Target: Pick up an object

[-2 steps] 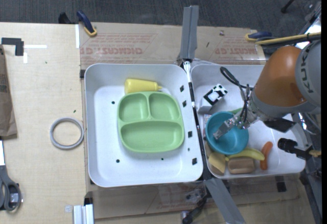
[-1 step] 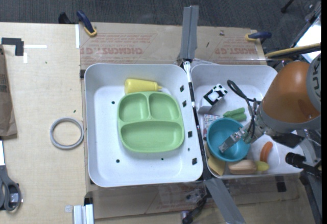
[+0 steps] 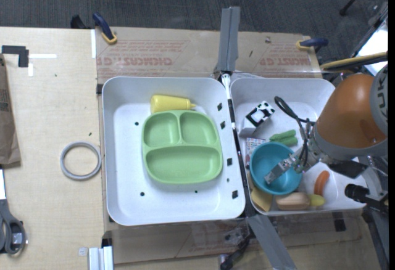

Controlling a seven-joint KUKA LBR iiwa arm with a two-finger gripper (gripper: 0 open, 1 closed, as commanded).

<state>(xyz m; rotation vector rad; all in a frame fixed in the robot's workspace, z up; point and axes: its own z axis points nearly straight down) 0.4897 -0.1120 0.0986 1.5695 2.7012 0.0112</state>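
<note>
From my remote station I look down on a wooden bench. Going left to right: a roll of tape (image 3: 81, 160) lies flat on the bare bench at far left, well apart from the bins, so I judge it plays no part in the job. Next comes the left bin (image 3: 117, 201), which holds a green divided plate (image 3: 182, 147) lying flat in its middle. A yellow object (image 3: 171, 103) rests against the plate's far edge.

The right bin (image 3: 308, 91) is the crowded one, and I judge the pick is meant to come from here. A blue bowl (image 3: 273, 167) sits near its left wall. A black and white object (image 3: 260, 113) lies beyond it, a green object (image 3: 283, 137) just beside the bowl's far rim, and a tan sausage-shaped object (image 3: 292, 201) at its near side. A white item with an orange patch (image 3: 321, 182) sits to the right of the bowl.

The arm (image 3: 352, 116) reaches in from the right, its orange band above this bin. The gripper (image 3: 282, 169) is down inside the blue bowl, its metal tip touching or very close to the inner surface. I cannot tell whether it is released or clenched, and I see nothing held in it.
</note>
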